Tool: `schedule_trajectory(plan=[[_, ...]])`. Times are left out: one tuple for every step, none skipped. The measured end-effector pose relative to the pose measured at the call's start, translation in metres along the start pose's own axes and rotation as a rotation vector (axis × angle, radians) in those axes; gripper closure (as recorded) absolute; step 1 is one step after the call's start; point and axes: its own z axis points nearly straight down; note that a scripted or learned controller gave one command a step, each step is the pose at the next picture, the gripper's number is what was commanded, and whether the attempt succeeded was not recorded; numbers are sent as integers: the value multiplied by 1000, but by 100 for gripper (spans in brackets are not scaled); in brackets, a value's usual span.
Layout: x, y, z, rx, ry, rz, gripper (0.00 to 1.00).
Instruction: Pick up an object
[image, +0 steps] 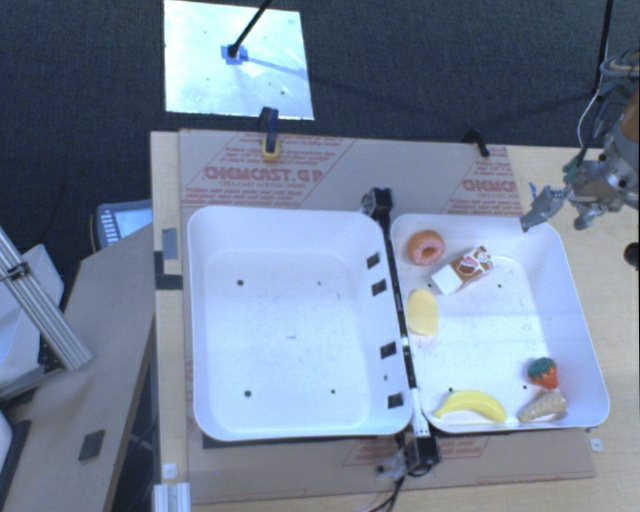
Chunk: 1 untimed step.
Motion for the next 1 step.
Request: schedule_trajectory(plan=[[7,23,128,18,9,-6,0]])
